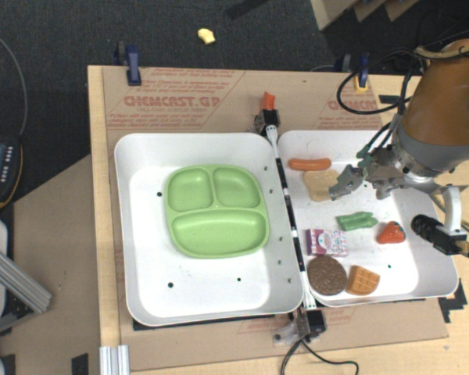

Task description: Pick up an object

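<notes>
Seven toy foods lie in the right bin (pixel 430 283): a hot dog (pixel 309 163) near the far rim; a tan bread slice (pixel 321 184) below it; a green pea pod (pixel 356 221); a strawberry (pixel 391 232); a purple carton (pixel 327 242); a brown cookie (pixel 327 275); a waffle (pixel 363 280). The claw (pixel 350 183) hangs beside the bread, fingers apart, gripping nothing. The left bin (pixel 141 272) holds a green divided plate (pixel 216 210); bare floor rings it. The tabletop (pixel 172 100) reads "CHEMCAST GP".

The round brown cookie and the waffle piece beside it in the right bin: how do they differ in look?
The cookie is dark brown; the waffle piece is light orange-brown. The cookie is a full round disc, while the waffle piece is wedge-like with a grid pattern. The cookie looks larger and lies nearer the divider between the bins. Both lie flat at the near end of the right bin, side by side.
</notes>
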Controlling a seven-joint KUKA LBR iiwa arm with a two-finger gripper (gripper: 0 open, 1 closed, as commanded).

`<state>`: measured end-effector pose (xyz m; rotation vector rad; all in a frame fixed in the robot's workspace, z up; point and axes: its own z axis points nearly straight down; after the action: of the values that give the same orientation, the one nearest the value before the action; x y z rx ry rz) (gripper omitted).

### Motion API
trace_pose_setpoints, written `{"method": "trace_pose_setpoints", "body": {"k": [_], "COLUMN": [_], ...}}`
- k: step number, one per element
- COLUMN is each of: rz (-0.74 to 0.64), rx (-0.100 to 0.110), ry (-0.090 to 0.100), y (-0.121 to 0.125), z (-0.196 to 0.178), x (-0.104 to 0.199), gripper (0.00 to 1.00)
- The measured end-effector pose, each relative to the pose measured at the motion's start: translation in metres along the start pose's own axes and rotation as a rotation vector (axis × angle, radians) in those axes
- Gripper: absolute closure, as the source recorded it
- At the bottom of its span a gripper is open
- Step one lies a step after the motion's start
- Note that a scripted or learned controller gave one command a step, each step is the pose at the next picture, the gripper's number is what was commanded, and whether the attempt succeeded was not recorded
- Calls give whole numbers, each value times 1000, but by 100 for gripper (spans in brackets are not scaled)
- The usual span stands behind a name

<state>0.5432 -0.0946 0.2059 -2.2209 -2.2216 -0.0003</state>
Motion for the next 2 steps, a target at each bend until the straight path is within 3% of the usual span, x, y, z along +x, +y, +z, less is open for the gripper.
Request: {"method": "trace_pose_setpoints", "body": {"k": [1,2], "rz": [6,2], "rx": [4,-5], "ry": [-2,-2], "y": [-4,-2], "z": [127,111], "x": [-50,-47], "gripper": [0,100]}}
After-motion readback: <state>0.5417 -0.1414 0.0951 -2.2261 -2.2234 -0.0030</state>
